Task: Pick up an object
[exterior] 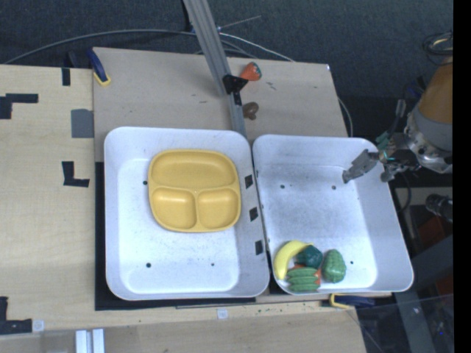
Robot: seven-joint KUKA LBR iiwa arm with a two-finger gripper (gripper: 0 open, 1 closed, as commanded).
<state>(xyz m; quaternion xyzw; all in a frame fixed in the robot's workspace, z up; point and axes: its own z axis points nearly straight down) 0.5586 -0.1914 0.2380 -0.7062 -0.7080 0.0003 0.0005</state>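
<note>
A small heap of toy food lies in the front left corner of the right bin [331, 197]: a yellow banana [288, 254], a dark green piece [310, 257], a lighter green vegetable [333, 265] and a green and red piece [303, 278]. They touch one another. My gripper [362, 165] hangs over the right bin's far right part, near its right rim, well away from the heap and higher in the view. Nothing shows in it. The arm's orange band sits at the right edge of the view.
The left bin [125, 234] holds a yellow divided plate [195, 190] in its far half. A grey pole [210, 39] slants up from the gap between the bins. Cables run behind the bench.
</note>
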